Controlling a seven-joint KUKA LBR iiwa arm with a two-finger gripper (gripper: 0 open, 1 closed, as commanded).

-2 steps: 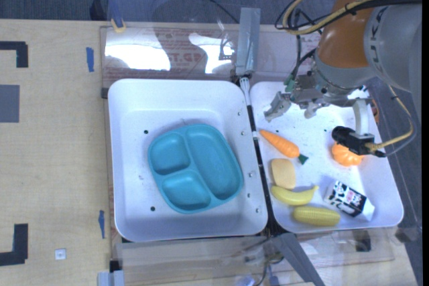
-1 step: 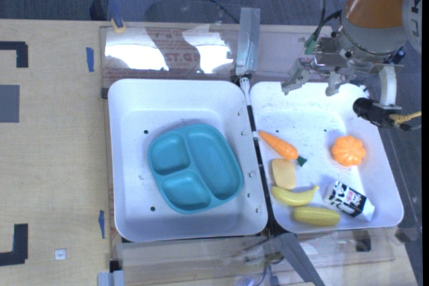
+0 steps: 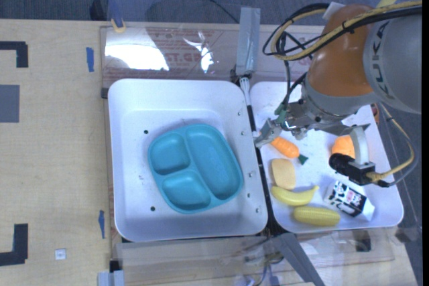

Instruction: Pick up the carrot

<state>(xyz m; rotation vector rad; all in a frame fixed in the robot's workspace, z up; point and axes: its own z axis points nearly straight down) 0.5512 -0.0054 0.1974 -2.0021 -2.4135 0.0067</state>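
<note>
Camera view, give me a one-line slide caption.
Grey KUKA arm's two-finger gripper poised at small orange carrot in right white bin; blue divided plastic tray in left white bin.

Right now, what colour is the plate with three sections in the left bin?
The plate is light blue, seen clearly in the camera view.

A blue three-compartment tray (image 3: pixel 194 167) sits in the left bin (image 3: pixel 127 144). The right bin (image 3: pixel 389 211) holds a banana (image 3: pixel 295 195), a corn cob (image 3: pixel 316 215) and a black-and-white carton (image 3: pixel 348 199).
</note>
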